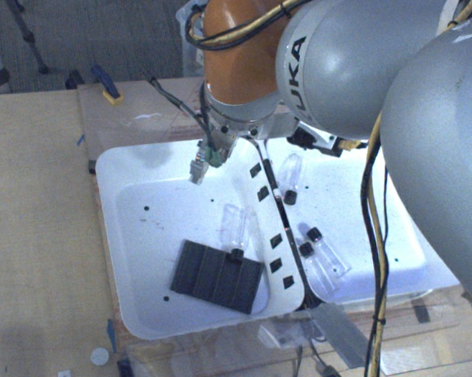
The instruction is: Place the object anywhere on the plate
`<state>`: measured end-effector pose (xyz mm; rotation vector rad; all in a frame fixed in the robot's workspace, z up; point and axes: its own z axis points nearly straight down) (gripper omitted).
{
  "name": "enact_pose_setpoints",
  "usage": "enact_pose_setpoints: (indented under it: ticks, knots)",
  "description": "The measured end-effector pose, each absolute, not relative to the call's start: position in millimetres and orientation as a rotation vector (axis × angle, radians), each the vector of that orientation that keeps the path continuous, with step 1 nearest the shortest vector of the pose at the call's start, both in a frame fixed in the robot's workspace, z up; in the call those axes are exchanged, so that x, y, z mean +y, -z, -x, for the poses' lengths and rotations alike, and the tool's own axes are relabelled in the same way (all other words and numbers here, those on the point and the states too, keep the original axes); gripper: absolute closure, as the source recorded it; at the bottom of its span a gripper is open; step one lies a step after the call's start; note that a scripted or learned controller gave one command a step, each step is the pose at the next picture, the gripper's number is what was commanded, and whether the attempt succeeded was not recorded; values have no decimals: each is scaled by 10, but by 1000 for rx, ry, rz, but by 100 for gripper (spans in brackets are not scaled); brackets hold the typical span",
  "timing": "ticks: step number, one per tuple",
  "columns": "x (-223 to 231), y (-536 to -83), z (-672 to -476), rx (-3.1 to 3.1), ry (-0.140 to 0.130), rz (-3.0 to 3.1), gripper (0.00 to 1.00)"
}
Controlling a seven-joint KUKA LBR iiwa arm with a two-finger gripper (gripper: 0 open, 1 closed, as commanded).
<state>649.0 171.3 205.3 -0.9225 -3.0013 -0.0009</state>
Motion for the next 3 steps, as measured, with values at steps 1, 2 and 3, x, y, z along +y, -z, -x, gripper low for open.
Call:
enact_pose_setpoints:
  ticks: [1,2,3]
  knots:
    - [2040,-2392,-6454,-3134,7,287,100]
    - [2011,-1779,-6596,-3137,4,185,100]
    - [1975,-2212,-6609,-3106,6,511,100]
